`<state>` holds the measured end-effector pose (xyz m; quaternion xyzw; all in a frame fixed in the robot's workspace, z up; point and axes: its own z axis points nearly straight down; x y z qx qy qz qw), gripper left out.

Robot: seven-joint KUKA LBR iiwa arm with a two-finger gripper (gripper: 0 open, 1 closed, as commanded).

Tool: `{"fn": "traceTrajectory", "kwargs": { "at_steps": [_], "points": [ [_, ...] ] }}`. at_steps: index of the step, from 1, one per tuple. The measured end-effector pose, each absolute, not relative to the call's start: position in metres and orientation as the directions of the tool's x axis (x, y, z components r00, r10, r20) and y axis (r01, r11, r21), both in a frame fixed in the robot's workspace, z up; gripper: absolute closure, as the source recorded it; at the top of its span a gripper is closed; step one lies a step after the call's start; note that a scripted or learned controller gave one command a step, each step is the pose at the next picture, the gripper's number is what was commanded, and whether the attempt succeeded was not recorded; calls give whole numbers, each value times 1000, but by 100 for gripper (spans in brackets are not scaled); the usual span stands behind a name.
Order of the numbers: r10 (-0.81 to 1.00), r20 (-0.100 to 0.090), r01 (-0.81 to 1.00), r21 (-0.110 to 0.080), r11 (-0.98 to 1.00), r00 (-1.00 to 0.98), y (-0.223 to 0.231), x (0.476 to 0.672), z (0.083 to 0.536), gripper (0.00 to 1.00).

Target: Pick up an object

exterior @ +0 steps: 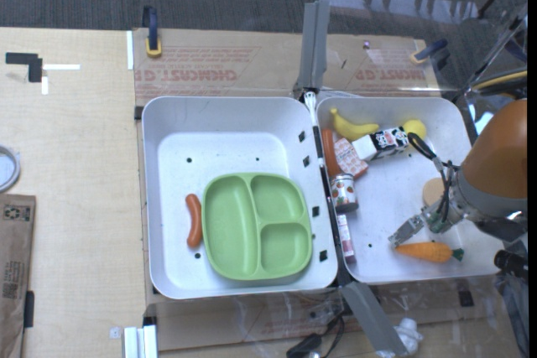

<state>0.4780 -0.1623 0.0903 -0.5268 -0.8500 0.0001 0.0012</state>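
Gripper [413,229] seemingly empty, fingers apart, just above carrot [426,251].

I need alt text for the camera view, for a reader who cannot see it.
The gripper hovers just above a toy carrot in the right bin, which also holds a banana and small packages. The left bin holds a green divided plate and a sausage.
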Motion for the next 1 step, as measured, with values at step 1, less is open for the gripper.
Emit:
{"fn": "traceTrajectory", "kwargs": {
  "at_steps": [1],
  "points": [
    [635,-1,635,1,772,-772,-197,479,91,0]
  ]
}}
